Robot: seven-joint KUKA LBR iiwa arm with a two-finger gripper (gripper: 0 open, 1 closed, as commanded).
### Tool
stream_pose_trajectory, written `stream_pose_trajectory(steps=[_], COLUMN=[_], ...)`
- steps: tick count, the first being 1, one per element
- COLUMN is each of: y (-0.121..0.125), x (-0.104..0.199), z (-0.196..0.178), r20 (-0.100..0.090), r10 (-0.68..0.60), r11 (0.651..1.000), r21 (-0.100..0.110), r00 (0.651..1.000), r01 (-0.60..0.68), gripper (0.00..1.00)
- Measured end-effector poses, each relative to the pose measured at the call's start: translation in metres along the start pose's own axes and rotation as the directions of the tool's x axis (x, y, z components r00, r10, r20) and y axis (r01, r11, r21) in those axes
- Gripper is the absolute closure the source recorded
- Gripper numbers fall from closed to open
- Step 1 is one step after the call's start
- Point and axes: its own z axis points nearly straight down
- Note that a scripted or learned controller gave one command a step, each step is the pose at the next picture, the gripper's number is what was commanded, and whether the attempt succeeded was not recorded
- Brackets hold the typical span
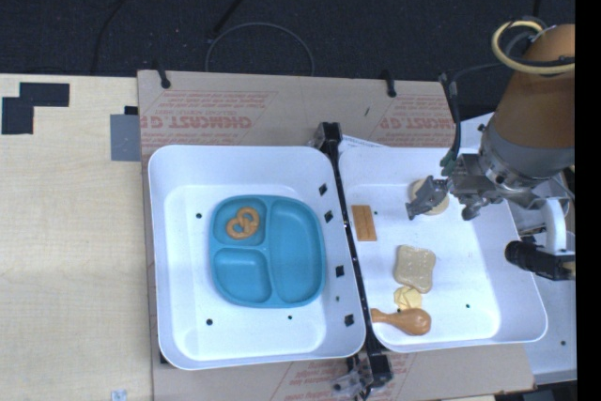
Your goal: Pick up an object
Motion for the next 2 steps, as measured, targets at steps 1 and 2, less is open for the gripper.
stream_pose_trajectory(steps=[1, 2], y=[0.002, 0.003], x=[0.0, -0.001], z=[-0.006, 0.038], r20=[0.001, 0.001], r10=[-0.002, -0.001], r11=[1.0, 1.0], r21=[-0.011, -0.007], r00=[1.0, 1.0], r01=[0.002, 0.001], gripper=[0.0, 0.0])
